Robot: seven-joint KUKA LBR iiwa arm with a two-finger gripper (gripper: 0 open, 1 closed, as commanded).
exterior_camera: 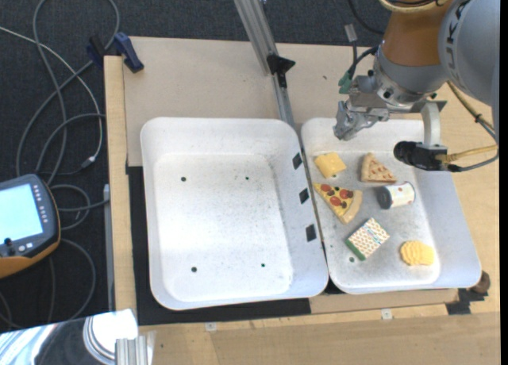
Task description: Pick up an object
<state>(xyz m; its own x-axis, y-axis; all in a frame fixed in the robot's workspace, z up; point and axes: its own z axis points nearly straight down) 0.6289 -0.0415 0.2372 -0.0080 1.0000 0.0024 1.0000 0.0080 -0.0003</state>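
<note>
Gripper hovering at right bin 11 o'clock corner; can't tell finger state. Cheese wedge just toward 6 o'clock. I'd descend centred, straddle narrow sides, avoid pizza slice.

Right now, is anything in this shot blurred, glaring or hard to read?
Camera view: light is even and soft; the pizza slice and patterned block read sharply. The tool is dark against the right bin, its tips hard to read. Slight glare on a shiny object at the bottom-left corner.
</note>
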